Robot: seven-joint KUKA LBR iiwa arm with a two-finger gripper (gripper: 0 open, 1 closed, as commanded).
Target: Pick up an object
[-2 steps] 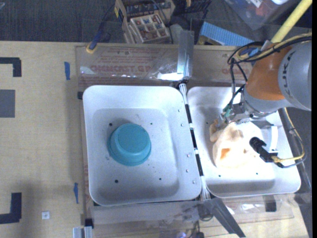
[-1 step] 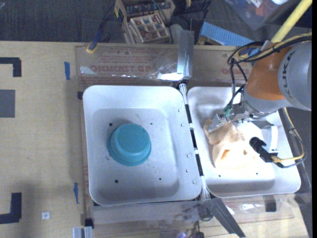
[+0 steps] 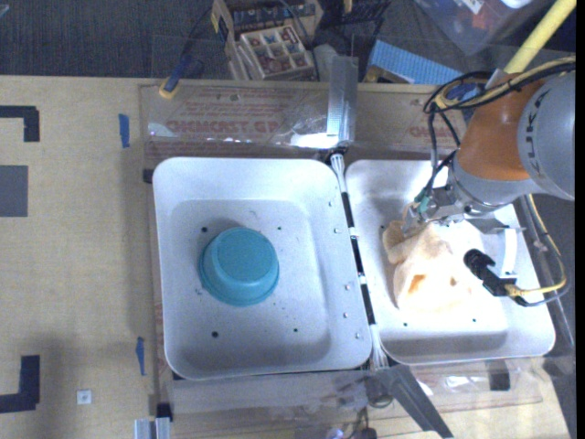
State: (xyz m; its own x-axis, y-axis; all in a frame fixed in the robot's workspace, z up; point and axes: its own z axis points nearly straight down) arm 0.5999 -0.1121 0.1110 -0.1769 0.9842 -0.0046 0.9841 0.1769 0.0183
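End effector (image 3: 422,212) sits low in the right bin (image 3: 530,337), at the upper edge of a crumpled cream-and-orange cloth-like item (image 3: 425,268); can't tell if it is spread, pressed together or pinching anything, too small and overexposed. Step looks like the reach/grasp stage, lift not yet done. Next move probably needs a firm pinch on a fold of the soft item, then a straight raise clear of the bin wall; limp material may slip. Counts: two white bins, one teal bowl (image 3: 239,264) upside down in the left bin (image 3: 174,199), one soft item in the right bin, one arm (image 3: 512,144). Desk (image 3: 73,245) lies left of the bins.
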